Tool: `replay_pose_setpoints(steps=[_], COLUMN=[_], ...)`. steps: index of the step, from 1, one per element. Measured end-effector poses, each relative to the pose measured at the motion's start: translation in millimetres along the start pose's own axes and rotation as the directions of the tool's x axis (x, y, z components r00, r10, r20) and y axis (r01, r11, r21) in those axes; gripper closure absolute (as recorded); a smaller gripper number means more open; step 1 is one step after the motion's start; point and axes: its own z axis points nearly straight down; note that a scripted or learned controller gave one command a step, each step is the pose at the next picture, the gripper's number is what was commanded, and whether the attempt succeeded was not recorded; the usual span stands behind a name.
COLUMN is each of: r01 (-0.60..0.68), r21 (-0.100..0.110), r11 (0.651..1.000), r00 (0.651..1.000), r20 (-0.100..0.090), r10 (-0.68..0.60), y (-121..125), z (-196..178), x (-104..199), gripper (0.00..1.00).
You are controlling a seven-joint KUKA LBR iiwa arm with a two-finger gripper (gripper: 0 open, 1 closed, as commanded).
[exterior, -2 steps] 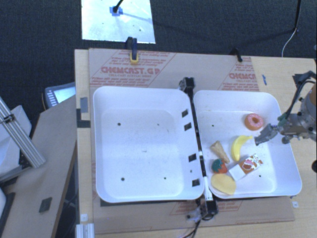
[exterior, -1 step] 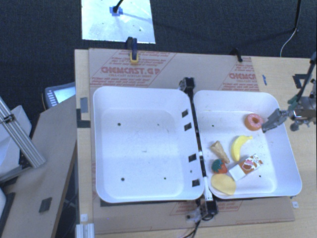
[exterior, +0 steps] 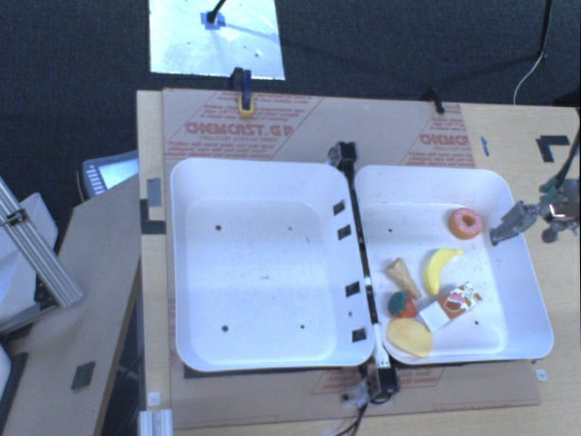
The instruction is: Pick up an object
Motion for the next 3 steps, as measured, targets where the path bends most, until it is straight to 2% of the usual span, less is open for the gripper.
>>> replay_pose_setpoints(steps=[1,2,3], r01=[-0.001,-0.001,-0.001], r21=[0.004,0.001,0.002], r11=[1.0,1.0,1.0], r00=[1.0,1.0,1.0], r20=[-0.001,0.0,0.0], r10=[0.001,0.001,0.001], y=[-0.7,-0.1,-0.4], z=[32.6,18.4,26.5], x=[-18.5,-32.8,-47.0], gripper=[0.0,0.0,0.0])
